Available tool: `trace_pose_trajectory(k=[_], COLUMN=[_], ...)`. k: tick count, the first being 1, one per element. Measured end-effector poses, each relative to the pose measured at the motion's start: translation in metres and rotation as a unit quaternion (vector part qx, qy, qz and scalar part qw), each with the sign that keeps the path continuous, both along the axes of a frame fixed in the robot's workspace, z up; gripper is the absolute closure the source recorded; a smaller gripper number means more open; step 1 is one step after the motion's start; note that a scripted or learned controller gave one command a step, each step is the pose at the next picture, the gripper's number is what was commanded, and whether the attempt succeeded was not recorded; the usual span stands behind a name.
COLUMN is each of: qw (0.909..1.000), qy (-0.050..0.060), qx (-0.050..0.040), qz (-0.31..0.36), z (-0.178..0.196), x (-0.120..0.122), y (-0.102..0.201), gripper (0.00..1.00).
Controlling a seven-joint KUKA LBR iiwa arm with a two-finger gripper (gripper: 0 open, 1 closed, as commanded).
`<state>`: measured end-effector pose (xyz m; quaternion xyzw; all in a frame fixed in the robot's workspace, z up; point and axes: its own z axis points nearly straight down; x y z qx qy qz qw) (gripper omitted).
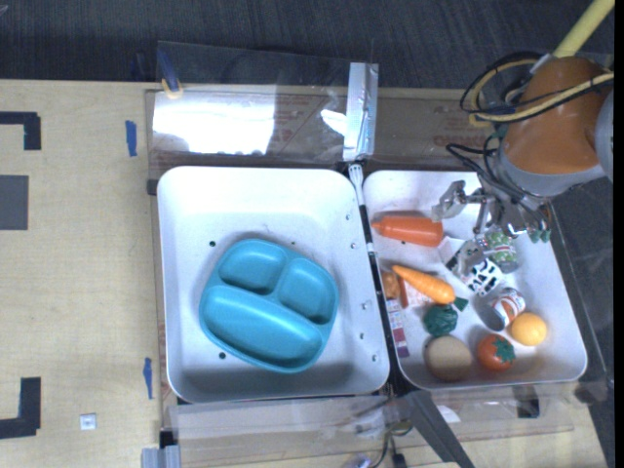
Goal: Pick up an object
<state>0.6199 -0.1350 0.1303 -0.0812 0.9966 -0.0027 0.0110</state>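
My gripper [490,224] hangs over the back of the right bin [570,291], below the orange wrist band [551,115]. Its fingers stand open, with nothing held between them. An orange carrot [408,228] lies just to its left. A black-and-white spotted object [483,274] and a small colourful piece [503,252] lie just in front of it. Nearer the front are a second carrot [425,283], a green item [441,318], a red-and-white cup [503,308], an orange ball [527,329], a tomato [495,351] and a potato [447,356].
The left bin [185,213] holds a blue divided plate [268,303]. A ridge [366,252] separates the two bins. A clear plastic sheet [253,110] lies behind the left bin. Yellow and black cables [507,81] loop above the wrist.
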Motion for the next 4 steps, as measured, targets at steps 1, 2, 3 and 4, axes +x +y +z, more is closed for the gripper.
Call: trace_pose_trajectory(k=[1,2,3,4], qw=[0.9986,0.9965,0.9977,0.9976], qy=[0.005,0.01,0.007,0.003], qx=[0.0026,0.0024,0.0024,0.0027], qz=[-0.052,-0.083,-0.067,-0.069], z=[0.043,0.012,-0.043,0.045], x=[0.05,-0.046,-0.018,0.018], y=[0.003,-0.042,-0.034,0.007], gripper=[0.0,0.0,0.0,0.0])
